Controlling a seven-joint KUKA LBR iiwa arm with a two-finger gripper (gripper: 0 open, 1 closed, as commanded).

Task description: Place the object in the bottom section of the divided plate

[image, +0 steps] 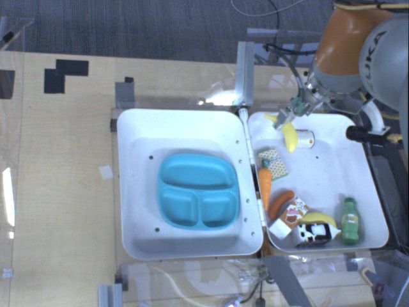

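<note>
I observed the gripper [285, 118] above the right bin [332, 171], its fingers pinching a yellow banana [289, 137] by its upper end. The blue divided plate [197, 190] sat in the left bin [137, 171].

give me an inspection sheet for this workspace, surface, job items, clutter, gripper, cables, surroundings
Surface: wooden bench bearing two white bins, left bin and right bin.
Job's things: blue divided plate in left bin; yellow banana hanging at the gripper above right bin.
Clutter: carrot, sausage, green bottle, second banana, cow toy.
Grippers: jaws' state unclear.
Cables: loop on floor.
Surroundings: grey carpet.
</note>
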